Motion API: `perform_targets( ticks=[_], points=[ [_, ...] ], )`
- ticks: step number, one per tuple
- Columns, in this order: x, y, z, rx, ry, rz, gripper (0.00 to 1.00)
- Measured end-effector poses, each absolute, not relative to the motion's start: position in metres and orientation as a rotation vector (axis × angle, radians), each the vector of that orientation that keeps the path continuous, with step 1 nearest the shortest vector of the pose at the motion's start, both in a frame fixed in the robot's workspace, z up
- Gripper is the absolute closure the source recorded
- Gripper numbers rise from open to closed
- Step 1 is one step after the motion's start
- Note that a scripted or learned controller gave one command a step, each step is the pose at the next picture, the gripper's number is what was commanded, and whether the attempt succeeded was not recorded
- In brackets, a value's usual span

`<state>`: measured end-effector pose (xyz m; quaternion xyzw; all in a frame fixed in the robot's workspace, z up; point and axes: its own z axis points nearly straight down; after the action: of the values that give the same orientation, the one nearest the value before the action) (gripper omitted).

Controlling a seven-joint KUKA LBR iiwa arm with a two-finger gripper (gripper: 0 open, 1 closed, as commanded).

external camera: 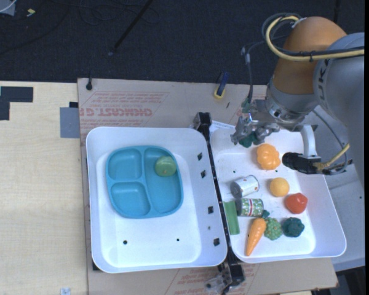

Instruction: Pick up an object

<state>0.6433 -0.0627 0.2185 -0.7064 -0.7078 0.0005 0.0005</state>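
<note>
My gripper (245,134) hangs over the far left corner of the right bin (332,238), below the orange wrist band. It is shut on a small dark green object (249,142) that shows between its fingertips. Just right of it lies an orange pepper (267,157). Lower in the bin are a silver can (245,185), a yellow-orange fruit (279,187), a red tomato (296,203), a labelled can (251,207), a green bar (231,217), a carrot (254,235) and two green broccoli pieces (283,228).
The left bin (104,238) holds a blue divided plate (132,195) with a green ball (166,166) in its far right compartment. A black part (300,161) juts over the right bin's far right side. A blue and yellow item (221,85) lies on the cardboard behind.
</note>
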Motion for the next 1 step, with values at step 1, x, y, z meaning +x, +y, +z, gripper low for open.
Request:
perform_targets(
  ticks=[1],
  points=[
    [0.6351,-0.0661,0.2202,-2.220,-2.219,0.005,1.00]
  ],
)
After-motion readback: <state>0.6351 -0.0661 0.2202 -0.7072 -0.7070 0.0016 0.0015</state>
